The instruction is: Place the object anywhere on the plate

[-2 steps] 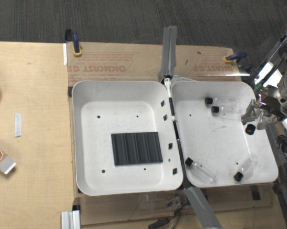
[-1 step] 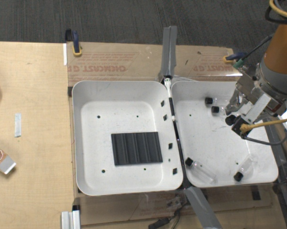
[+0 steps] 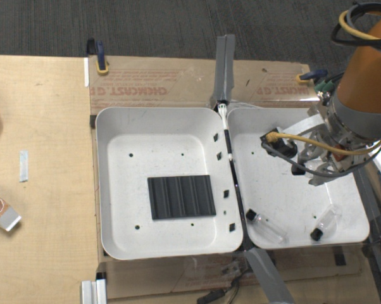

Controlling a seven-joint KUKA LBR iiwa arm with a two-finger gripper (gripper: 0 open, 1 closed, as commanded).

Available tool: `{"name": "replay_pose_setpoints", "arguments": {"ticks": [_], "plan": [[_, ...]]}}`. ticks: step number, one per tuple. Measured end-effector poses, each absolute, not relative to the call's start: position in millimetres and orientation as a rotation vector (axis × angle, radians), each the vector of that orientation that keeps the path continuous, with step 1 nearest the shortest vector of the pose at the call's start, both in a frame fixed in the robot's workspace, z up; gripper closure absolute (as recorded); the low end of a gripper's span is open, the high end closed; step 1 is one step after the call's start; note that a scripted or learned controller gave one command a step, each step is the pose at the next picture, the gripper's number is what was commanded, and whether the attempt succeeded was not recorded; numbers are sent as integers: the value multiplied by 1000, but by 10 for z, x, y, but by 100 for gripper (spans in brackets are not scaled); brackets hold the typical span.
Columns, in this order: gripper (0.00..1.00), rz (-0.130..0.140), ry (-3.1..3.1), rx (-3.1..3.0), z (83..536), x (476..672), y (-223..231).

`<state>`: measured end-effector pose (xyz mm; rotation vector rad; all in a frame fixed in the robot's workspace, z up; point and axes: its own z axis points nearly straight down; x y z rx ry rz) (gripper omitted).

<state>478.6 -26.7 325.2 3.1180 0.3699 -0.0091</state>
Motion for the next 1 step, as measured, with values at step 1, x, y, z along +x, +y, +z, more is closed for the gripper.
{"name": "replay_pose_setpoints", "arguments": {"ticks": [1], "plan": [[100,-4,426,3110,3167,4779,781]]}}
